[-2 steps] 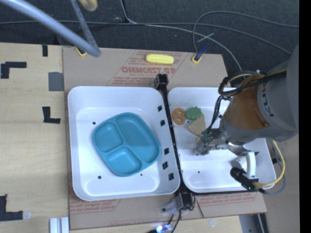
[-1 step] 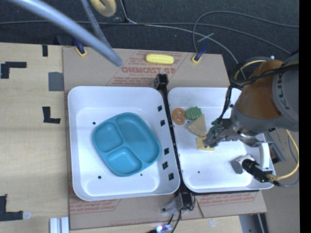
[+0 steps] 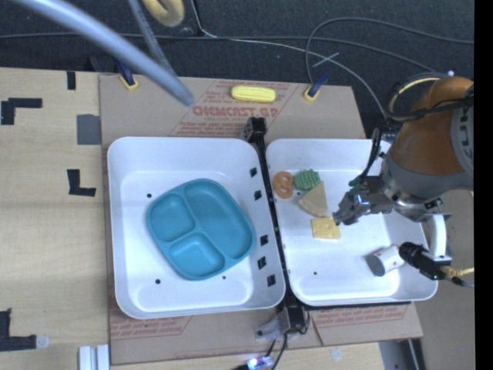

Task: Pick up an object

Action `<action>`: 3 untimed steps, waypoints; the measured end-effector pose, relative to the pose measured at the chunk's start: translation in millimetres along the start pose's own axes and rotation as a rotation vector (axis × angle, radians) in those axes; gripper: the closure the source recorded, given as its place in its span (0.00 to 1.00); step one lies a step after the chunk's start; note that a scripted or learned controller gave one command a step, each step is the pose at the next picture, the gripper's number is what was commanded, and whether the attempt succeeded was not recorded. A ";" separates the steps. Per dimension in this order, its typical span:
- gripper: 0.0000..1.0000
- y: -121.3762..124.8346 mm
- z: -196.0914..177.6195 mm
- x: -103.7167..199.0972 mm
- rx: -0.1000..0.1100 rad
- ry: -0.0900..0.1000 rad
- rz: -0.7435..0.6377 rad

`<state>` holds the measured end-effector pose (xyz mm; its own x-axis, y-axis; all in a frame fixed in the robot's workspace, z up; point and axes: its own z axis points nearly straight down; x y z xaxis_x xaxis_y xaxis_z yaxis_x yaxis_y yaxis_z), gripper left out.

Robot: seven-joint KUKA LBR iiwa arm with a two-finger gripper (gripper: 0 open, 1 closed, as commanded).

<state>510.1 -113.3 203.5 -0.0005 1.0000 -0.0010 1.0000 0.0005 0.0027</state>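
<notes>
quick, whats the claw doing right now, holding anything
Claw: low in the right white bin, beside the flat yellow wedge-shaped piece; cannot be told whether it is open or closed, and nothing is seen in its grip.

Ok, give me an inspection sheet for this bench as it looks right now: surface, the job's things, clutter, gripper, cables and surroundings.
Surface: cardboard sheet under two white bins, left bin and right bin, side by side.
Job's things: in the right bin, a pretzel, a green piece, a tan wedge and a yellow cheese-like piece, close together.
Clutter: blue divided plate in the left bin; yellow corn-like toy on the cardboard behind the bins.
Gripper: gripper low over the right bin, just right of the yellow piece; nothing seen between its fingers.
Cables: thin cables loop across the dark area behind the bench.
Surroundings: clamps at the cardboard's back edge; black tape marks on the wooden top.
</notes>
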 end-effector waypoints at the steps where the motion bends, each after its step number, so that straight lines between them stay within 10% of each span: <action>1: 1.00 1.1 -42.7 -0.2 -0.001 0.000 -0.001; 3: 1.00 26.9 -28.0 104.4 0.004 0.002 -0.007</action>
<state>536.8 -8.9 231.5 -0.0076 1.0000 0.0013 1.0000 0.0076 -0.0013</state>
